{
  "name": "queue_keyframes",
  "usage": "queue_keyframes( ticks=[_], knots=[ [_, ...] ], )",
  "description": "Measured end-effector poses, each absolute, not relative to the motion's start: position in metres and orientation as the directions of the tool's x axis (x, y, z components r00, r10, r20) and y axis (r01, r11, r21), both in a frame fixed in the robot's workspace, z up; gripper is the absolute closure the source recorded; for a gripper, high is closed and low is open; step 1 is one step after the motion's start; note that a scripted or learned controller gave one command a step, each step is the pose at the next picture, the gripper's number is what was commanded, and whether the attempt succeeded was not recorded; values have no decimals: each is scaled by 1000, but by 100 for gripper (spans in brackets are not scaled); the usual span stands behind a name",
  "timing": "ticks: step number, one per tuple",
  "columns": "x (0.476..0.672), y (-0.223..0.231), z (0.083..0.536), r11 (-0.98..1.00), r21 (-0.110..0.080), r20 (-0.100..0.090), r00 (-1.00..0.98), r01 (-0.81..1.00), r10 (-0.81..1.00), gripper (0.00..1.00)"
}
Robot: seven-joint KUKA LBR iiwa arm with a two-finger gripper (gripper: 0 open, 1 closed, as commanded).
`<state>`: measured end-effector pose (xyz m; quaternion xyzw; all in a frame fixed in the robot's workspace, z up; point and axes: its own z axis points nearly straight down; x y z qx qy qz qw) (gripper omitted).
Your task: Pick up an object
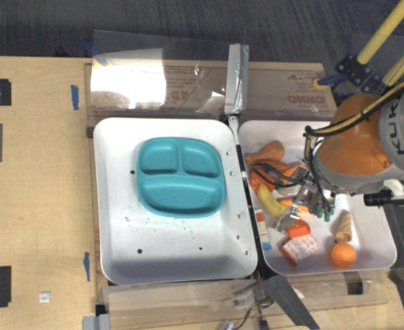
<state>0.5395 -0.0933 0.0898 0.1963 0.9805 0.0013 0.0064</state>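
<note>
Over the right bin (384, 249) the arm (356, 146) reaches in from the right, and its tool (310, 201) hangs low among the clutter at the bin's middle. Whether the tool is open or closed cannot be told, since the metal parts blur into the things below; nothing can be seen held by it.

Just left of the tool lies a banana (269, 201), slanting down toward the bin's centre, its lower end close to or touching the tool. Above and left of the tool sits an orange carrot-like piece (269, 151), with dark cables running across the orange things beneath it. Just below the tool lies a red and white box (299, 245), tilted. An orange (343, 254) rests near the bin's front right, and a tan cone-shaped thing (343, 225) lies just above it, to the right of the tool. A small striped packet (261, 224) lies along the bin's left wall.

Beside it, the left bin (113, 184) holds a teal plate (181, 176) with three compartments, set in the rear half of the bin. Small dark specks dot the bin's floor around it.

Both bins stand side by side on the wooden surface (30, 184), their near walls touching. Behind them stands a clear plastic sheet (161, 78), with a taped grey strip (236, 78) rising between the bins.
</note>
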Motion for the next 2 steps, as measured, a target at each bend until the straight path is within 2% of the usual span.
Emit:
queue_keyframes(
  ticks=[1,2],
  knots=[
    [537,-91,90,862,8,-13,-862,507,507,0],
    [541,-92,103,862,13,-26,-862,507,507,100]
  ],
)
